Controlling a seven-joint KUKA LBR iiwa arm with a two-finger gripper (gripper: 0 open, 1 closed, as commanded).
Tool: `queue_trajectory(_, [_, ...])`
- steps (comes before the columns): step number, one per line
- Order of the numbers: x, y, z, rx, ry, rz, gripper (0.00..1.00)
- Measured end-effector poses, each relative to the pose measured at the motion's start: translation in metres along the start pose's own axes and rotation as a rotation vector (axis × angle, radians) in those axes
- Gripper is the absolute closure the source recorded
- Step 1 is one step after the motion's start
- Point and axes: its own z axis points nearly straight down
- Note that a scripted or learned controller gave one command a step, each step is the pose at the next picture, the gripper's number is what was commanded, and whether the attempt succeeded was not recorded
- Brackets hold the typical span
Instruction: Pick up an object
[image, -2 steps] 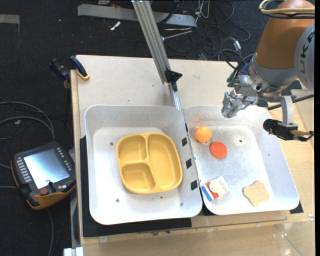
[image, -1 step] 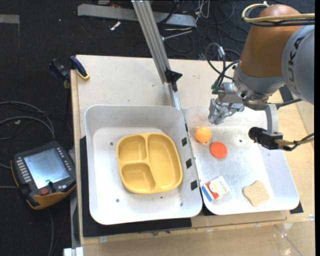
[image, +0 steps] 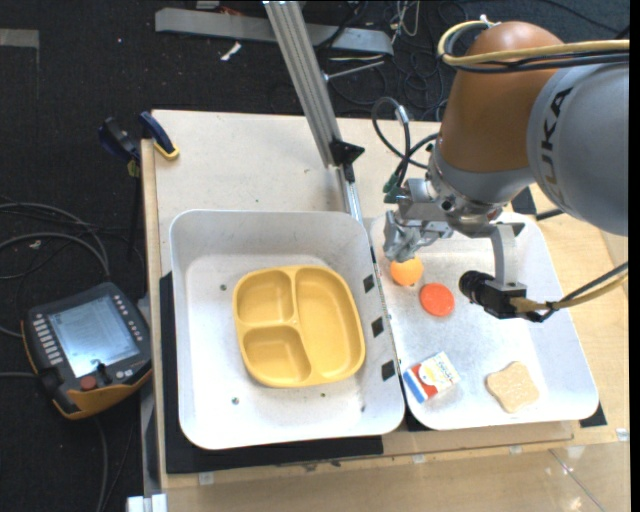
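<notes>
My gripper (image: 404, 246) hangs over the back left part of the right bin (image: 560, 300). Directly below it, touching or nearly touching its tip, lies a small orange fruit (image: 405, 273). A flat red-orange disc (image: 436, 299) rests just to the fruit's right. Nearer the front of the same bin sit a small white, red and blue carton (image: 433, 377) and a tan slice of toast (image: 512, 387). Nothing is visibly lifted off the bin floor.
The left bin (image: 200, 300) holds a yellow divided plate (image: 298, 325). A metal pole (image: 312, 90) slants down to the seam between the bins. A black fitting (image: 492, 293) on the arm juts over the right bin. A teach pendant (image: 85, 345) lies left of the bench.
</notes>
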Motion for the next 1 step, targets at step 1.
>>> queue_trajectory(1, [0.0487,-0.0152,0.0036,0.0,-0.001,0.0,1.0])
